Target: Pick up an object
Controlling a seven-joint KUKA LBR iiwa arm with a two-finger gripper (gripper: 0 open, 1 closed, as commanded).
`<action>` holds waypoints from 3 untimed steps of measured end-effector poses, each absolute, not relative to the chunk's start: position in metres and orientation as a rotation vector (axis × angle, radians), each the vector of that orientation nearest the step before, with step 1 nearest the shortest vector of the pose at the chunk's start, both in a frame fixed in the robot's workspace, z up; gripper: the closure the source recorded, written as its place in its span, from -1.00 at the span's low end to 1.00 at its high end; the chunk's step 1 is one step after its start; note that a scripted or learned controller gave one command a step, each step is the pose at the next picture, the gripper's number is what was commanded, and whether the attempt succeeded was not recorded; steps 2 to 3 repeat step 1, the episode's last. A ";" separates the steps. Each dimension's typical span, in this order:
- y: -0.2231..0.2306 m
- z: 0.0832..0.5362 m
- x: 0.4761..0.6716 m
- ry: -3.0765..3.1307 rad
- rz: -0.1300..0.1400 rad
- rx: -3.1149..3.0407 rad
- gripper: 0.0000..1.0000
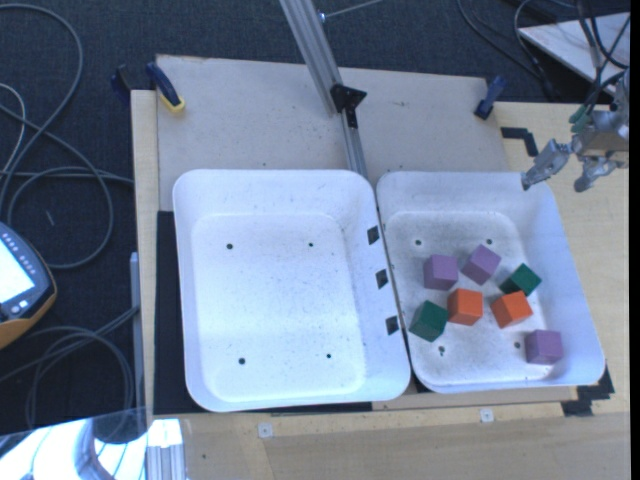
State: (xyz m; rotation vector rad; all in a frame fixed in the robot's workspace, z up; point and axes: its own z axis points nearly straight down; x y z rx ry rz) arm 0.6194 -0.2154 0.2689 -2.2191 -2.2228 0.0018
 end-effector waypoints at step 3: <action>-0.198 0.273 0.585 -2.220 0.001 -2.221 -1.00</action>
